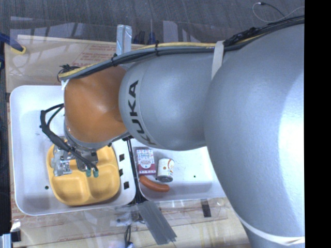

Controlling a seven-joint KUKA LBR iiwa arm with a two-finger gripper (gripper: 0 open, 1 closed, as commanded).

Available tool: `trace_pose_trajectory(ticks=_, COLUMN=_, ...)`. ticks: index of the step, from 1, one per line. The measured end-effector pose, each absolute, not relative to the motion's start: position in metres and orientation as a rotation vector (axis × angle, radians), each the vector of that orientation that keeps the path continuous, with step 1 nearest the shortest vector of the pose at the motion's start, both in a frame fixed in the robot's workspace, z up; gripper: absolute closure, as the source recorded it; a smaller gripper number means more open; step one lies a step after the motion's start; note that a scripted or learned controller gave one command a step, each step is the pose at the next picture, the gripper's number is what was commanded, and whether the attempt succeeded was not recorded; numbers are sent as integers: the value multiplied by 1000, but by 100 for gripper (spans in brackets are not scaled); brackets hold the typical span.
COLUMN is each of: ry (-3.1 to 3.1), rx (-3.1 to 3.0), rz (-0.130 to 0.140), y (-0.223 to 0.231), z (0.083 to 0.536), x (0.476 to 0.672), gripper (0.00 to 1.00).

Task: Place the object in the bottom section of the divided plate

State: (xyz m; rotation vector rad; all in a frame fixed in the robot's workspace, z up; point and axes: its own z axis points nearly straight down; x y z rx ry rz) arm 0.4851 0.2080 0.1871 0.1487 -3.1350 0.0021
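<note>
A yellow divided plate (106, 186) lies in the left white bin (23, 138), toward its near right part. My gripper (91, 173) hangs directly over the plate's middle, below the orange band (93, 107) of the wrist, and covers the plate's upper part. Two compartments show along the plate's near side, with a ridge between them. In the right bin (199, 182) lie a red sausage (154, 185), a small white can (165, 170) and a red-and-white packet (145, 160). Nothing can be made out in the gripper.
The grey arm (217, 102) spans most of the view from the right and hides the far half of the right bin. Black cables (49, 125) loop beside the wrist. A strip of grey tape (155, 222) lies on the bench in front of the bins.
</note>
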Motion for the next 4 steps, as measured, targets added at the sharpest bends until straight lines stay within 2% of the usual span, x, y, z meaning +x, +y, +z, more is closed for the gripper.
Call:
trace_pose_trajectory(ticks=1, ry=-3141, rx=97, rz=0, y=217, z=190, x=490, gripper=100)
trace_pose_trajectory(ticks=2, ry=-3072, rx=675, rz=-1, y=218, z=246, x=494, gripper=100)
trace_pose_trajectory(ticks=3, ry=-3033, rx=810, rz=-3, y=218, z=91, x=486, gripper=100)
trace_pose_trajectory(ticks=4, ry=-3022, rx=830, rz=-4, y=222, z=91, x=497, gripper=100)
